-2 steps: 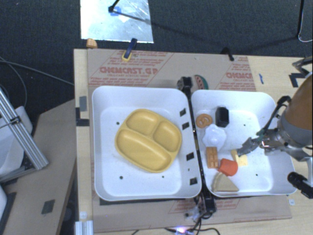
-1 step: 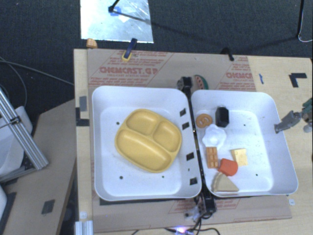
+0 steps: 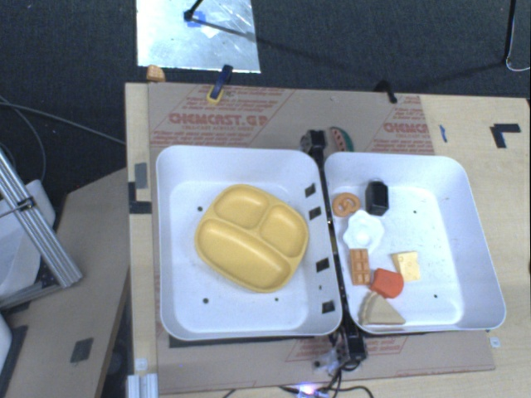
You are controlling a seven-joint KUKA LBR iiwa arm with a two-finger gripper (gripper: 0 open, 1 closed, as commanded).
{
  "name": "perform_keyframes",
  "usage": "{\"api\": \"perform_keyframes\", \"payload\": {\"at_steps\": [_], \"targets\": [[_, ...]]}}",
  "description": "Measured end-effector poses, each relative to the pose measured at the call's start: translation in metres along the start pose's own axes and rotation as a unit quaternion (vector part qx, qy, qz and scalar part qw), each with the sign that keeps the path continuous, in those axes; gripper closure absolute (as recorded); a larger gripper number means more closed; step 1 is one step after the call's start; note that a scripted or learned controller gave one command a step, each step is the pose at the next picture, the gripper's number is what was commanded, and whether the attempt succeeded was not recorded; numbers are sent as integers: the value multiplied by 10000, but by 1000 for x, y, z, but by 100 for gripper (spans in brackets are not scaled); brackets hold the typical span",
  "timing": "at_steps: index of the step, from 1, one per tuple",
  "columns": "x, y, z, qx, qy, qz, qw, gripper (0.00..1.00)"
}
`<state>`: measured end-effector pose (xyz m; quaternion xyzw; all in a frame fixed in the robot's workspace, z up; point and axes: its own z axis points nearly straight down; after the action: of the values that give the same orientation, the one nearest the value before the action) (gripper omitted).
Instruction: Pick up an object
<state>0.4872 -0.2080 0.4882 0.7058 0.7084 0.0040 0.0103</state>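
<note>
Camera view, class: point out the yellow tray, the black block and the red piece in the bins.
Yellow tray (image 3: 251,237): camera view, on the ridge between its compartments.
Black block (image 3: 377,197): camera view, on the middle of its top.
Red piece (image 3: 387,283): camera view, on its centre.

Right bin (image 3: 465,222), left part, loose items lying flat:
- brown ring (image 3: 345,204), near the top, beside a black block (image 3: 377,197)
- white piece (image 3: 363,230)
- orange waffle (image 3: 359,266)
- yellow cube (image 3: 406,265)
- red piece (image 3: 387,283)
- tan wedge (image 3: 380,310), near the front edge
</note>
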Motion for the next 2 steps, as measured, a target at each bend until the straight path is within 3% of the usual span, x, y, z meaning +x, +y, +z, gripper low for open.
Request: {"api": "perform_keyframes", "payload": {"at_steps": [1, 2], "targets": [[1, 0, -4, 54, 21, -23, 10000, 100], [1, 1, -15, 34, 9, -44, 10000, 100]]}}
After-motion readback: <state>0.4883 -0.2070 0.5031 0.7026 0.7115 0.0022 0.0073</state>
